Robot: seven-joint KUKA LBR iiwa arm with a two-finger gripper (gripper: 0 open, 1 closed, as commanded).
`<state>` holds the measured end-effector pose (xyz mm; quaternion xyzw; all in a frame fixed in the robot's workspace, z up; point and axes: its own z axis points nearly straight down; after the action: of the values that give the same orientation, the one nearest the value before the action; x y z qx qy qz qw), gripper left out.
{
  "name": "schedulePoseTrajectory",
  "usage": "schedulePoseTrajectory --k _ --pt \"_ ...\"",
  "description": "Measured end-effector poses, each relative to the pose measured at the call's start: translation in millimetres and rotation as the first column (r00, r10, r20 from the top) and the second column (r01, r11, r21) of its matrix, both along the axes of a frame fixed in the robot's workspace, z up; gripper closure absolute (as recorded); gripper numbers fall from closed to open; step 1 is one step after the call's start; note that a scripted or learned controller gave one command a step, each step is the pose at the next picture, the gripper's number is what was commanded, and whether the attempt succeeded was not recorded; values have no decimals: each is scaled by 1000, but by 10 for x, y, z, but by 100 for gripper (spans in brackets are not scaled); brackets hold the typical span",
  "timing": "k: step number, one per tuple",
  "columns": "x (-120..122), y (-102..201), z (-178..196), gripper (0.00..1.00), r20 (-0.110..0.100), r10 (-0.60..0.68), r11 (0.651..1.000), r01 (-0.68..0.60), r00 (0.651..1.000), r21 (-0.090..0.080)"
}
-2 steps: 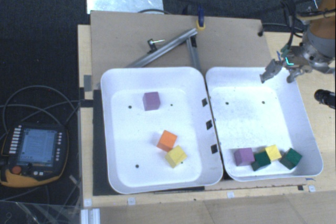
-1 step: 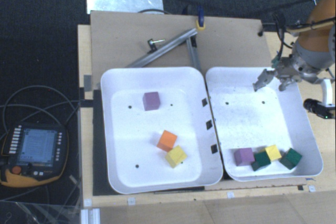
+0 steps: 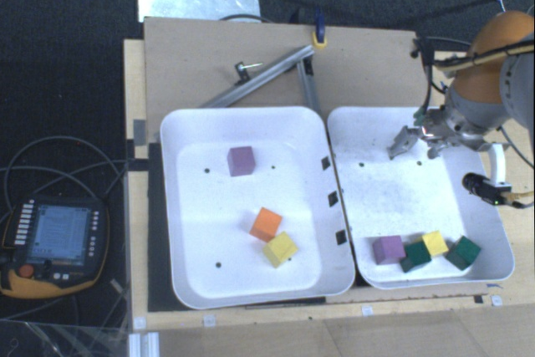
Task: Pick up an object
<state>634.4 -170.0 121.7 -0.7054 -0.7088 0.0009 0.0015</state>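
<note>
— While we went from the lower edge of the frame upward, what lay nearest?

— Along the lower rim of the right bin (image 3: 501, 267) sat four cubes in a row: a purple cube (image 3: 388, 248), a dark green cube (image 3: 415, 256) touching it, a yellow cube (image 3: 435, 242) just behind, and another green cube (image 3: 464, 252) toward the right. In the left bin (image 3: 180, 205), a yellow block (image 3: 280, 248) touched an orange block (image 3: 266, 223); a lone purple block (image 3: 241, 160) sat higher, well apart.

— And the gripper?

— The gripper (image 3: 420, 142) hung over the upper part of the right bin, fingers spread apart with nothing between them.

— So which step?

— I judged it the approach; nothing had been grasped. The next move called for travelling toward the lower frame, down over one cube, likely the purple one at the row's end, since its neighbours crowded close.

— Beyond the bins?

— A metal bar (image 3: 259, 78) lay on the board, upper centre.
</note>
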Motion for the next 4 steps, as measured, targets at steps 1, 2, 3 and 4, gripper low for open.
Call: schedulePoseTrajectory --k 1,2,3,4 --pt "2 1 -327 0 2 0 1000 0 1000 -1" --pt "21 -4 -191 100 8 2 1000 -2 1000 -3" --pt "10 78 301 100 10 1 1000 -1 1000 -2" --pt "78 171 855 100 12 2 1000 -2 1000 -3"
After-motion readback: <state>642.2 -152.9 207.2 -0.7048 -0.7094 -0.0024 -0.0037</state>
